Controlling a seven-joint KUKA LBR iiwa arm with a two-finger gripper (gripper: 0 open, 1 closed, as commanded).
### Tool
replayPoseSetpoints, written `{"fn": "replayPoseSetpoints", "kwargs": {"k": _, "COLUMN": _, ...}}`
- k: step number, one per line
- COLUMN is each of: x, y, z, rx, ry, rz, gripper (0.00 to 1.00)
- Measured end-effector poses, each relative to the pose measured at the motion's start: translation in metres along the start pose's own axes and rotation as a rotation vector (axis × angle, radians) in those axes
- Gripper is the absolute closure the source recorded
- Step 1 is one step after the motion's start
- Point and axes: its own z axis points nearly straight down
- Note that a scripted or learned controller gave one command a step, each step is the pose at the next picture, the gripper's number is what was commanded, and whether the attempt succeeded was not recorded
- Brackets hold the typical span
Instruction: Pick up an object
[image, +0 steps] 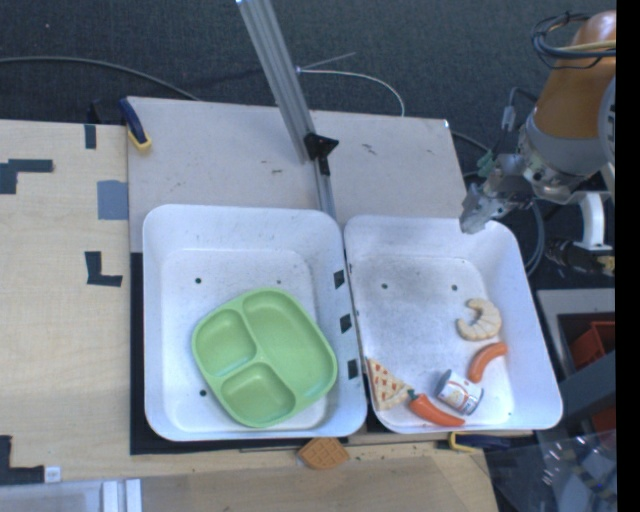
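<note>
Two bins, my gripper (478, 213) over right bin's (420, 245) far corner; grip state unreadable.
Left bin (170, 300): green tray (264, 356). Right bin, near end: croissant (481, 319), sausage (486, 360), can (459, 392), carrot (433, 409), pizza slice (386, 382). Cracker (322, 454) on bench (60, 300).

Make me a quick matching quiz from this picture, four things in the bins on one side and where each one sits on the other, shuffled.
Things:
1. green plate
2. croissant
3. pizza slice
4. gripper

Places:
A. right bin's near left corner
B. over the right bin's far right corner
C. left bin
D. right side of the right bin, above the sausage

Pairs: 1-C, 2-D, 3-A, 4-B
</note>
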Motion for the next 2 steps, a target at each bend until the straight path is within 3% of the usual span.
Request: {"fn": "replayPoseSetpoints", "kwargs": {"k": 2, "x": 0.108, "y": -0.03, "z": 0.013, "rx": 0.004, "ry": 0.001, "rz": -0.002, "gripper": 1.0}}
